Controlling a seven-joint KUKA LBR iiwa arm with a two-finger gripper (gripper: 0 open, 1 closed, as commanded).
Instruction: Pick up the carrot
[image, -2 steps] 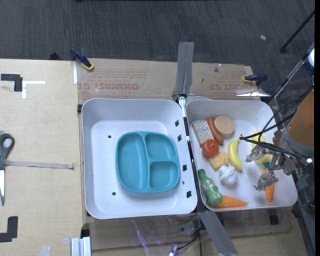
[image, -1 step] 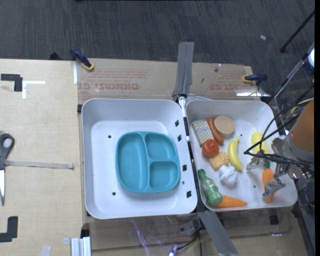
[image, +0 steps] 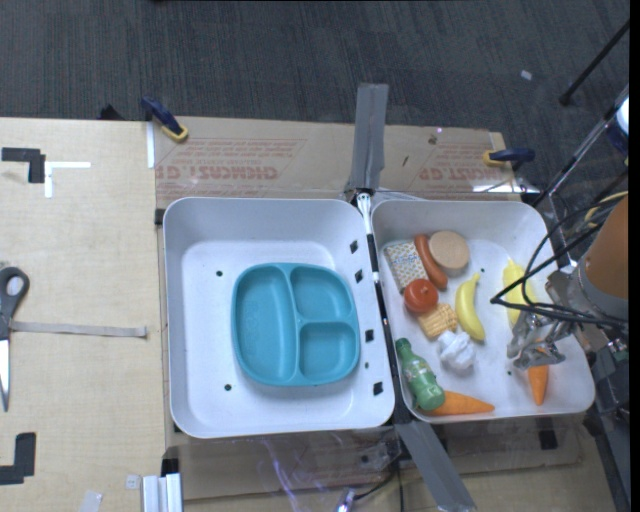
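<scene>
**Gripper over right bin, two carrots in view**

Camera view. I see two white bins side by side on the bench (image: 80, 300). The left bin (image: 190, 330) holds a teal divided plate (image: 296, 323) with three compartments, lying flat near the bin's middle.

The right bin (image: 500, 225) holds the toy food. Along its near wall lies one carrot (image: 463, 404), flat, pointed end toward the right, its thick end touching the base of a green bottle (image: 419, 375). A second, smaller carrot (image: 538, 383) stands at the right side of the same bin, tip pointing toward the near wall, directly below the gripper (image: 533, 345).

The gripper hangs over the right part of the right bin, just above the small carrot's thick end. I cannot tell whether the jaws are apart or together, nor whether they touch the carrot; cables and metal parts obscure them.

Other contents of the right bin: a banana (image: 469, 308), a tomato (image: 421, 295), a hot dog sausage (image: 431, 260), a round bun (image: 449, 250), a cracker (image: 437, 321), a white crumpled item (image: 456, 350), and a yellow item (image: 514, 285) partly behind the cables.

Scissors (image: 8, 330) lie at the bench's left edge.
</scene>
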